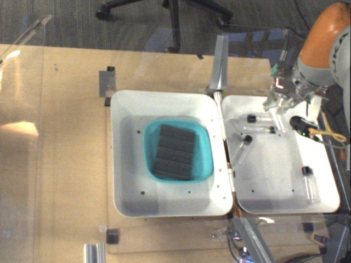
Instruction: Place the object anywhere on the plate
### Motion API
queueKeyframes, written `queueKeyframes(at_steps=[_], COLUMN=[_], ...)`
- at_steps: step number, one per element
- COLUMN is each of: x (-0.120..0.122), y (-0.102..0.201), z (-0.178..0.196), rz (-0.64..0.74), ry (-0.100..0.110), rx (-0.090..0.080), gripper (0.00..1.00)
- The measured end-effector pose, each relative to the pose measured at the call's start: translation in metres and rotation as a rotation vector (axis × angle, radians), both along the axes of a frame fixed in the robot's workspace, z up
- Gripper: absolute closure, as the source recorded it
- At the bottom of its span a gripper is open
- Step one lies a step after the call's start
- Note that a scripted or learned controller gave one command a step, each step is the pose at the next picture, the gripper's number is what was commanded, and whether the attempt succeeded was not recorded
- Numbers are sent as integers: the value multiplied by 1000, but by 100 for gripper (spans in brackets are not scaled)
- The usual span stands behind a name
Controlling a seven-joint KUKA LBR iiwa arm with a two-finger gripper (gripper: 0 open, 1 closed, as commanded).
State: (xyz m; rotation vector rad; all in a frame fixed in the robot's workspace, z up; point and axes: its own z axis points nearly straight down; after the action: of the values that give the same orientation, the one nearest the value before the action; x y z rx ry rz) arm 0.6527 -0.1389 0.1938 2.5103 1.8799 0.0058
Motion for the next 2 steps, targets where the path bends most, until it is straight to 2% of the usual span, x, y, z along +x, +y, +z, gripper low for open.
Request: queueKeyframes(at_steps=[1,2], x=[-57,-57], y=[63,62], z=[-8,-8], rz=[132,131], ry=[2,2], rx=[2,2], gripper=[100,0])
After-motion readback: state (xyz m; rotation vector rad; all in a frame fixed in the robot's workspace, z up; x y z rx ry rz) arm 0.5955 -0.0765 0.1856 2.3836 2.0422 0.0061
